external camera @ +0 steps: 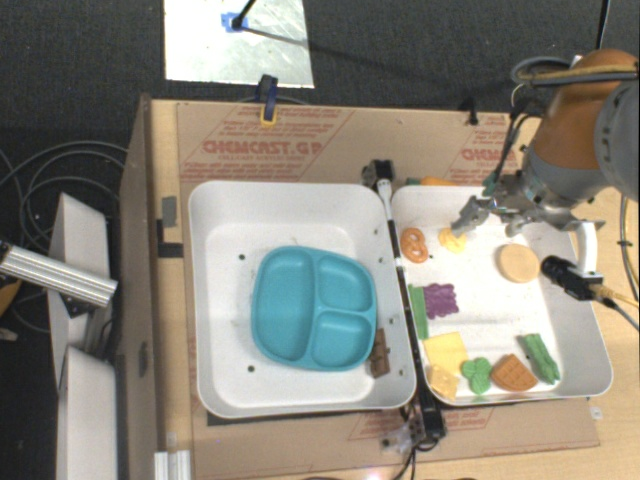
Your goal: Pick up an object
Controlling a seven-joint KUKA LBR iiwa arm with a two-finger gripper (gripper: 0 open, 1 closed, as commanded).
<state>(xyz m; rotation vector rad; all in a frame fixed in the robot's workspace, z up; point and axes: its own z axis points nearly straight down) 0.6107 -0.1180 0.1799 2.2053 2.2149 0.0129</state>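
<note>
Both white bins [300, 208] are being lit pretty evenly from above, nearly blown out. A reflective sheet [238, 26] up top is glaring. Shadows are being kept soft; everything's being rendered slightly grainy and soft-focused.

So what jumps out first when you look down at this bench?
The blue tray with three compartments, lying alone in the left bin, catches the eye first. Next, the right bin holds a scatter of small toy foods, such as purple grapes and a tan disc. The grey and orange arm reaches over that bin's far end.
</note>
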